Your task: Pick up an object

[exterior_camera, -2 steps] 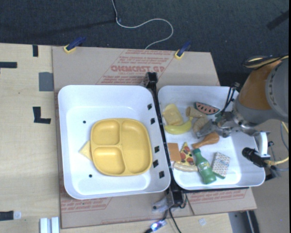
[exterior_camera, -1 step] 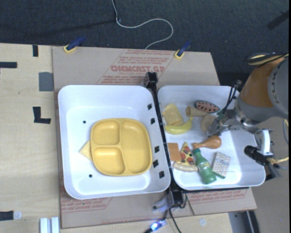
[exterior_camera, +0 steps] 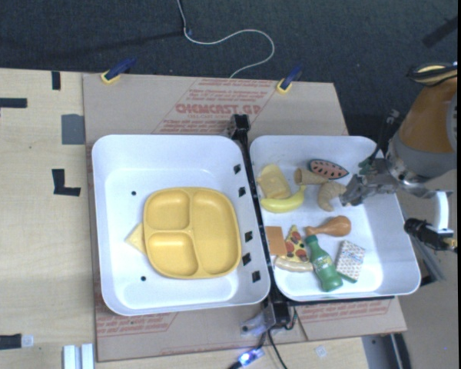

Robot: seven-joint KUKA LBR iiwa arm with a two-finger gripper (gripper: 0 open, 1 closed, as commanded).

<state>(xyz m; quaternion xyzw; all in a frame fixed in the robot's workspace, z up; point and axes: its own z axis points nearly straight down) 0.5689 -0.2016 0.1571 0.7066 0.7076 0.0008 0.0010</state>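
We see the gripper (exterior_camera: 356, 188) low over the right bin (exterior_camera: 390, 244), near its right wall; whether it is spread or pressed together we cannot tell. Its tip sits just beside a pale rounded piece (exterior_camera: 328, 196). The bin's left half is crowded (banana (exterior_camera: 284, 201), drumstick (exterior_camera: 332, 226), green bottle (exterior_camera: 323, 263), pizza slice (exterior_camera: 293, 250) close together), while the right strip of floor lies open. The left bin (exterior_camera: 115, 206) carries a yellow divided plate (exterior_camera: 192, 231).
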